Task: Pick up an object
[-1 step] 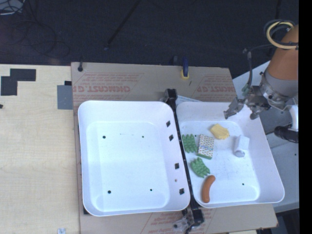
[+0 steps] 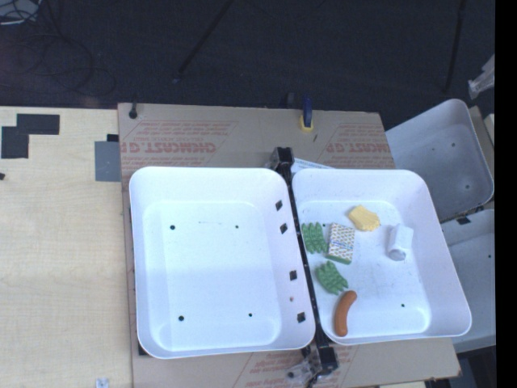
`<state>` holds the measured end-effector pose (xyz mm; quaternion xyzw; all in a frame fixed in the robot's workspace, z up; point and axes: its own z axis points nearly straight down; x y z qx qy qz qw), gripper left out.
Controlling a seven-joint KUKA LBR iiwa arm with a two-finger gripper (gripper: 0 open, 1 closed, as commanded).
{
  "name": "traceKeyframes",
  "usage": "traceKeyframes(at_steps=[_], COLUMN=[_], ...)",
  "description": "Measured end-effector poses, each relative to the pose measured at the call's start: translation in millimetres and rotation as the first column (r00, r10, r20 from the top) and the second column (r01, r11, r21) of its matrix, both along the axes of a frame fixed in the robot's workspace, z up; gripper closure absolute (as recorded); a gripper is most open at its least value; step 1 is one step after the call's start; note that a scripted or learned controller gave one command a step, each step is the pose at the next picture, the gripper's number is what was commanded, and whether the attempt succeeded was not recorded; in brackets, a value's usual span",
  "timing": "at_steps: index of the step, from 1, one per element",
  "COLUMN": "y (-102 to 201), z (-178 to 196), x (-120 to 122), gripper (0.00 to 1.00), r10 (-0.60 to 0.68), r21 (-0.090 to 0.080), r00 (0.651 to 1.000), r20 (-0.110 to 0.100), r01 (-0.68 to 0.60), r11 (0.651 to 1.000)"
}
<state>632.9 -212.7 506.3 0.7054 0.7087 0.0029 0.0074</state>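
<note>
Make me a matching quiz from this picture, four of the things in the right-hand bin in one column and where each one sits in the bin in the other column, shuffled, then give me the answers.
Things:
1. orange sausage
2. yellow piece
3. white cylinder
4. speckled block

Places in the right bin:
A. farthest right of the four
B. in the middle, just right of the upper green leafy piece
C. nearest the bin's front edge
D. farthest back, toward the cardboard

Pairs: 1-C, 2-D, 3-A, 4-B.
</note>
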Motion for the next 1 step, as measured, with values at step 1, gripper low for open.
traceKeyframes(at_steps=[1], y=[3.4], z=[-1.2], x=[1.2], gripper=[1.0], r10=[0.009], r21=[0.006], r00=[1.0], r20=[-0.019], r01=[-0.009], r11=[1.0])
